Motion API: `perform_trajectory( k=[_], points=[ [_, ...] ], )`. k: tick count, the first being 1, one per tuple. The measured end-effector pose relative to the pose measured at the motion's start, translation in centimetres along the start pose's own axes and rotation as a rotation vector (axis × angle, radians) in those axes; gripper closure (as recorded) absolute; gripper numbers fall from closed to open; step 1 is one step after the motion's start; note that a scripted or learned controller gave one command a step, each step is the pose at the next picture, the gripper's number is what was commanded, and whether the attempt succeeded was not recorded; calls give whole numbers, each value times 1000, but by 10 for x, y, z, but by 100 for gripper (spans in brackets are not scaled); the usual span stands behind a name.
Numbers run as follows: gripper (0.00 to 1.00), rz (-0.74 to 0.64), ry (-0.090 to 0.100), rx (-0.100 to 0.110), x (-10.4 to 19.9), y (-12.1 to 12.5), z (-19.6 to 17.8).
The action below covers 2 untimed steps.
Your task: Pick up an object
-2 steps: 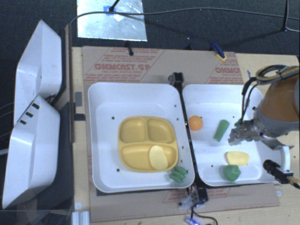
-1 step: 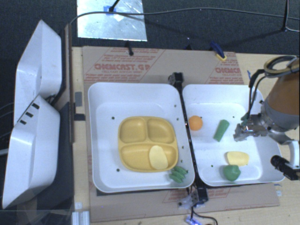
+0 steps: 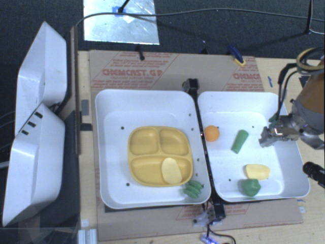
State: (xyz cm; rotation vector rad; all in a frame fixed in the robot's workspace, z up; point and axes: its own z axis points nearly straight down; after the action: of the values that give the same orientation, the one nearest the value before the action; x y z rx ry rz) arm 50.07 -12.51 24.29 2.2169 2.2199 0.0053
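The tabletop [image 3: 167, 65] carries two white bins. The left bin [image 3: 109, 136] holds a yellow divided tray [image 3: 147, 141] with a pale yellow oval piece [image 3: 171, 170] in its 5 o'clock compartment, and a ridged green piece [image 3: 193, 189] at the bin's 5 o'clock corner. The right bin [image 3: 238, 105] holds a green cylinder [image 3: 239, 141] near centre, a yellow wedge [image 3: 257, 172] and green pepper [image 3: 250, 187] toward 6 o'clock, and a small orange ball [image 3: 211, 133] at 9 o'clock. The hand [image 3: 271, 135] hovers at 3 o'clock; I cannot tell its state.

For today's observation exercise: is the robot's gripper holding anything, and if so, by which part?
Nothing is held. The gripper is at the right bin's right edge, apart from the green cylinder and other items.
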Motion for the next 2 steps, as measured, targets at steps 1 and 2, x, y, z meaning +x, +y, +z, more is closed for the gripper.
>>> perform_trajectory(
  k=[1, 2],
  points=[
    [100, -4, 2, 4, 53, 2, -7],
    [100, -3, 2, 5, 98, 12, 0]
  ],
)
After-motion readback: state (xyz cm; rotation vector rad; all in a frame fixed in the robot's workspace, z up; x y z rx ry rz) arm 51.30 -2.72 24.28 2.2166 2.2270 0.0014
